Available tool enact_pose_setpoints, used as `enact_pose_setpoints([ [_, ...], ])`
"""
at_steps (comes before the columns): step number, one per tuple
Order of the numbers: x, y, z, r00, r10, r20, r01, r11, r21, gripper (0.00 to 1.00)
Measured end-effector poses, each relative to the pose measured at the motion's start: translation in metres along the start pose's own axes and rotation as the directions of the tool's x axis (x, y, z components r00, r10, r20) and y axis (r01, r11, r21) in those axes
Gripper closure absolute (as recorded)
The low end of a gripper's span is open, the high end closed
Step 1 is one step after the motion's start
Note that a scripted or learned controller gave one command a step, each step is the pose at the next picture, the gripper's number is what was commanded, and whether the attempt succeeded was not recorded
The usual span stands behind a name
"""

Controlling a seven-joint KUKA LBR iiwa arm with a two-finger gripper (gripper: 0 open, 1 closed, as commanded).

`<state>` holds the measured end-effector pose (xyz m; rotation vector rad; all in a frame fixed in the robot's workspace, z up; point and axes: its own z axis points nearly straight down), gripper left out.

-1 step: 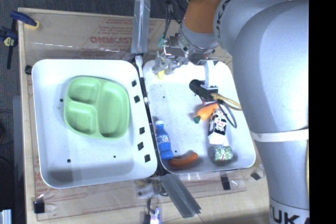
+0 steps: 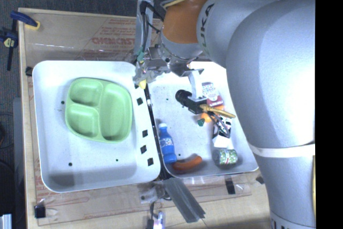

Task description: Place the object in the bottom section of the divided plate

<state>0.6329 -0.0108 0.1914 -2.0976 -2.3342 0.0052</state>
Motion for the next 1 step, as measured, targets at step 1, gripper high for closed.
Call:
enact_pose_setpoints([
  [1, -0.0005, 0.0, -0.0001, 1.0, 0.001, 0.0, -0.001, 1.0, 0.0, 0.0],
])
